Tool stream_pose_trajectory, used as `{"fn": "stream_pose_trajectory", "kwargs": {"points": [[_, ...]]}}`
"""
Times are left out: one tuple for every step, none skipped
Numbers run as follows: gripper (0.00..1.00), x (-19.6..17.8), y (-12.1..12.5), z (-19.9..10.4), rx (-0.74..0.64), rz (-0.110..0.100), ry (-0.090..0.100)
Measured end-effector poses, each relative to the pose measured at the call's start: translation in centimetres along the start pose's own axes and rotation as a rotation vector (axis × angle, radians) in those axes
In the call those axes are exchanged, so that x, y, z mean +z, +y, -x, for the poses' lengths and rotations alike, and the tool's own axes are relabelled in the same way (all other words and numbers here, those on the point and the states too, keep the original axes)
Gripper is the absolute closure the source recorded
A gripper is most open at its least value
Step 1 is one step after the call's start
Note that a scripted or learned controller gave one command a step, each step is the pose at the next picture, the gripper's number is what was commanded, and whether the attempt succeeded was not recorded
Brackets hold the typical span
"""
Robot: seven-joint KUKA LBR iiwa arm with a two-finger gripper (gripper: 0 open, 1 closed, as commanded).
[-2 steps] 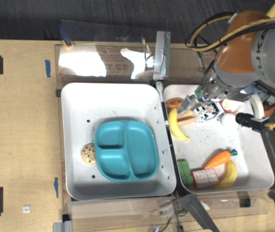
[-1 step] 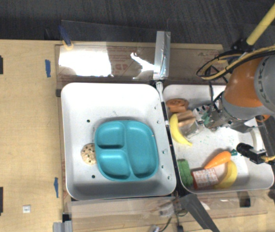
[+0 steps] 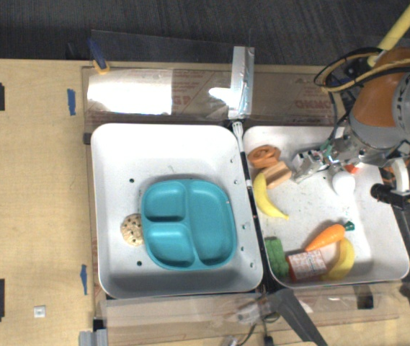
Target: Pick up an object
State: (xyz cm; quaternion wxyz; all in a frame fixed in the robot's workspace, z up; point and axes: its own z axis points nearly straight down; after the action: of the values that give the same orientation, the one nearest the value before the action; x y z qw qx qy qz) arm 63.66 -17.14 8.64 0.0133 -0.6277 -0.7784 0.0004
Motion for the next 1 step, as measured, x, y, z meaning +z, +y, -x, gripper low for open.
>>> {"fn": "stream_pose_trajectory", "kwargs": {"points": [[0.00, 0.23, 0.54, 2.93, -0.420, -0.050, 0.031]]}}
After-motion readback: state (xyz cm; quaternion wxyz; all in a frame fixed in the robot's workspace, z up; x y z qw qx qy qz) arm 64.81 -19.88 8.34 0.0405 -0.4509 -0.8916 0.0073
